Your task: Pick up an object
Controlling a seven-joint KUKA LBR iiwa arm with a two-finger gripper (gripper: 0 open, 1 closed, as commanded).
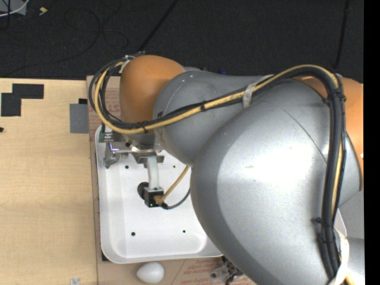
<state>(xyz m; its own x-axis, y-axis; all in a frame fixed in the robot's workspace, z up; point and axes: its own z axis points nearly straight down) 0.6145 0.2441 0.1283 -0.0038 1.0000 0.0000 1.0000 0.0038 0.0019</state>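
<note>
The arm [267, 177] is reaching over the bin [127, 230], with the gripper [132, 153] hanging low near its far left corner. Whether the gripper is open or closed cannot be told. An egg [149, 272] is lying just outside the near rim, apart from the gripper, so the pick is judged not yet done.

- Bin [119, 230]: middle of the scene, its right part under the arm.
- Arm [267, 177]: enters from the right and reaches over the bin's far end.
- Board [41, 189]: flat, just left of the bin.
- Egg [149, 272]: outside the bin, just before its near rim.
</note>
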